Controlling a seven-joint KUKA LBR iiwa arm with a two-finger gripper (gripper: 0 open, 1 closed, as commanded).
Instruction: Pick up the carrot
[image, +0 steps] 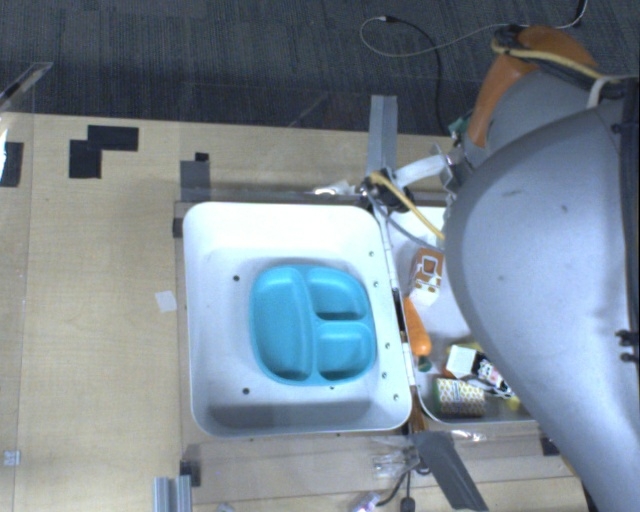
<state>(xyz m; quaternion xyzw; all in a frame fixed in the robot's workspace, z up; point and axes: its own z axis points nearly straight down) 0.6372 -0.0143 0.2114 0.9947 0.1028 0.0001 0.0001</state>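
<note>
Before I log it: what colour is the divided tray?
Light blue tray, seen best in the camera view.

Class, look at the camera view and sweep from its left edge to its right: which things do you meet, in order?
Black markings on the bench → left white bin → blue divided tray → carrot → small white carton → grey robot arm.

Glossy blue plastic tray (310, 322) in a smooth white plastic bin (215, 300) on a matt, wood-look bench (90, 330).
</note>
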